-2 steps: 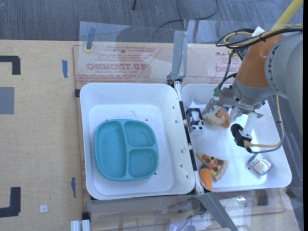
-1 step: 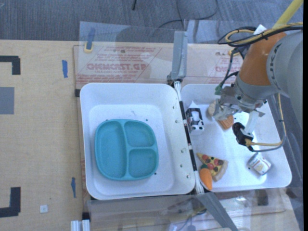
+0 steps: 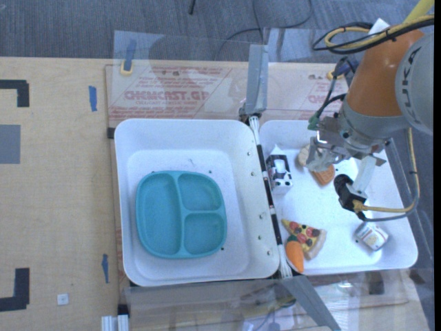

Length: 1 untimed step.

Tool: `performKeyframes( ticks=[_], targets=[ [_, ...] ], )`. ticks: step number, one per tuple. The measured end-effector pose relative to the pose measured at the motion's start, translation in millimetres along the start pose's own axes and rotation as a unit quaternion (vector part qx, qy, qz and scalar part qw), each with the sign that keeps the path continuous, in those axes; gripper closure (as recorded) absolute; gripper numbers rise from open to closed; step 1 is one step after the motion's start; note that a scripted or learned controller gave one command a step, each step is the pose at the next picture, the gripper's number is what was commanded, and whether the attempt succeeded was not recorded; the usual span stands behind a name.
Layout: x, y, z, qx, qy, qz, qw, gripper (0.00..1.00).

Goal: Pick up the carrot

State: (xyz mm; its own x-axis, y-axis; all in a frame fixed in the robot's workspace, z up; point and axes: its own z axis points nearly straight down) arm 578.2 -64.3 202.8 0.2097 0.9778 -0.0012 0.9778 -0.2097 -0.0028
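Observation:
The carrot [image 3: 295, 257] is a small orange piece in the front left corner of the right bin [image 3: 400, 254], touching a pizza slice toy [image 3: 307, 237]. My gripper [image 3: 342, 170] hangs over the back middle of that bin, well up and to the right of the carrot. Its fingers [image 3: 319, 154] stand apart, open, with nothing held between them. A brownish bread-like piece [image 3: 323, 176] lies just beneath the left finger.
A black and white object [image 3: 279, 172] rests near the right bin's left wall. A small white can [image 3: 372, 236] lies at the front right. The left bin [image 3: 131, 143] holds a teal divided plate [image 3: 180, 214]. Yellow cable [image 3: 393, 211] loops beside the gripper.

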Motion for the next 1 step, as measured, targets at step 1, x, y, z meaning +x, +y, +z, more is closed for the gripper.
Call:
performKeyframes(
  ticks=[1],
  targets=[
    [-6.9, -79.7, -3.0, 0.002, 0.0, -0.031, 0.9995, 1.0]
  ],
)
